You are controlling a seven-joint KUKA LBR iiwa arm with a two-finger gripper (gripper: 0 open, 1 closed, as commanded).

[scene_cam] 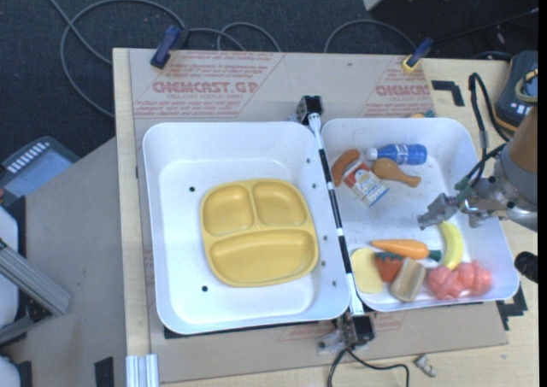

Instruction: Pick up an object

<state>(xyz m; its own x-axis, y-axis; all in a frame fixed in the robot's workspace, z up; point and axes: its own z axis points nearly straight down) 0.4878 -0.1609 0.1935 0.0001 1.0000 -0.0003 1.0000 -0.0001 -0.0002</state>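
The right bin (453,133) holds several toy foods. A blue bottle (400,154) lies at the back, with a brown drumstick (398,172), a reddish sausage (344,165) and a small red-and-white carton (369,186) near it. Toward the front lie an orange carrot (400,248), a yellow banana (453,243), a pink bunch of grapes (461,279), a tan bread piece (408,279), a red strawberry (388,267) and a pale yellow slice (366,269). My gripper (438,213) reaches in from the right, low over the bin, just above the banana's upper end.
The left bin (171,155) holds a yellow divided plate (258,231). A black divider clamp (310,107) sits between the bins at the back. Cables run over the bench at the right and the floor behind.
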